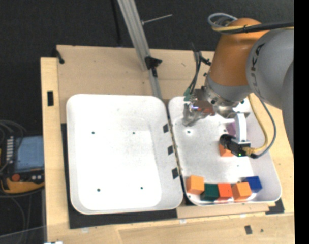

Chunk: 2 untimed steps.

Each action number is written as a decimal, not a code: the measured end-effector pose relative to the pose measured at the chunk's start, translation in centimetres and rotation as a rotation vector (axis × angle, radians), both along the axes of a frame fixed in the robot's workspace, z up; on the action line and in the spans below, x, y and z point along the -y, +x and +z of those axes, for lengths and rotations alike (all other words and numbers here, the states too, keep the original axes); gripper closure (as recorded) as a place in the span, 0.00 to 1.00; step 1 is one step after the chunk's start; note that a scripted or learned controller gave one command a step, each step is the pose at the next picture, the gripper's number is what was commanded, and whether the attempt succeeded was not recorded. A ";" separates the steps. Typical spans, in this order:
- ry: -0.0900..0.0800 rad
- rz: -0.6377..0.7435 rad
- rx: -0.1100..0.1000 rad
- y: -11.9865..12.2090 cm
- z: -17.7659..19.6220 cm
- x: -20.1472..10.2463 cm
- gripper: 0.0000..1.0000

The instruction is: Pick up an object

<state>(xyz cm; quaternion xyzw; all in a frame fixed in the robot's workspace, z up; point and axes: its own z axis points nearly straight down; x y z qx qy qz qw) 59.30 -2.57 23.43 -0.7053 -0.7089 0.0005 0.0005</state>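
Coloured blocks (224, 189) along bin wall (236, 201)

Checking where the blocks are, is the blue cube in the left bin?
No, the small blue cube sits in the right white bin.

floor (22, 24): dark carpet | bench (103, 70): pale wood | cables (4, 131): left

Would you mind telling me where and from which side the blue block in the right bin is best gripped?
Probably from above. The blue block lies at the right end of a row along the right bin's near wall, with an orange block close on its left. Its left and right faces look crowded, so gripping the far and near faces seems safer, though the wall leaves little room.
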 end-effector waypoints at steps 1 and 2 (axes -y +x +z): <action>0.001 0.000 0.000 -3.4 0.0 -3.9 1.00; 0.003 0.003 0.001 -5.8 1.1 -8.3 1.00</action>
